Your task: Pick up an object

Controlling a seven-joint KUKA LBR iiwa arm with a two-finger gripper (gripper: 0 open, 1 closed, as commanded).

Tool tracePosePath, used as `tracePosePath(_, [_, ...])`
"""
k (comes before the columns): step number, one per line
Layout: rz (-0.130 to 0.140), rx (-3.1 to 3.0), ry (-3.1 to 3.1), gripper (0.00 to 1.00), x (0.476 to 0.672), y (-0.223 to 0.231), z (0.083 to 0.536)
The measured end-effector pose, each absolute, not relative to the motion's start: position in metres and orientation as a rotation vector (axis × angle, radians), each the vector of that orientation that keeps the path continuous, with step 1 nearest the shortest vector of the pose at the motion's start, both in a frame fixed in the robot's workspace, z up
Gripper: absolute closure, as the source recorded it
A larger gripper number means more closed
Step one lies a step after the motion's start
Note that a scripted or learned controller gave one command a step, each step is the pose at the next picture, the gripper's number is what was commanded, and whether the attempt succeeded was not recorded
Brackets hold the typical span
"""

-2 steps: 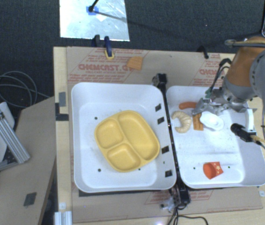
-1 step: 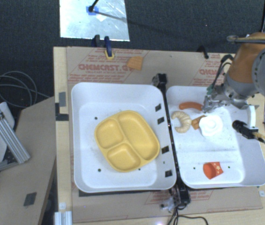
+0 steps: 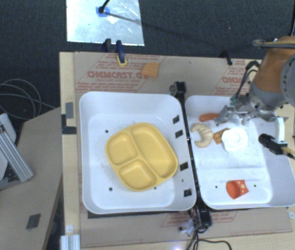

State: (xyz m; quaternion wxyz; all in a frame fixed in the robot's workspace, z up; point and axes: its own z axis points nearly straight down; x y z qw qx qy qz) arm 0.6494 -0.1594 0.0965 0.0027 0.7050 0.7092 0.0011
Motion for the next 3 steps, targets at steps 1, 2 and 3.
tracePosePath(1, [0.015,2.204,2.209,0.00,0.672,-0.195,0.274])
tracePosePath(2, [-0.004,2.222,2.233,0.00,0.611,-0.139,0.170])
tracePosePath(3, [-0.007,2.230,2.225,0.00,0.528,-0.145,0.099])
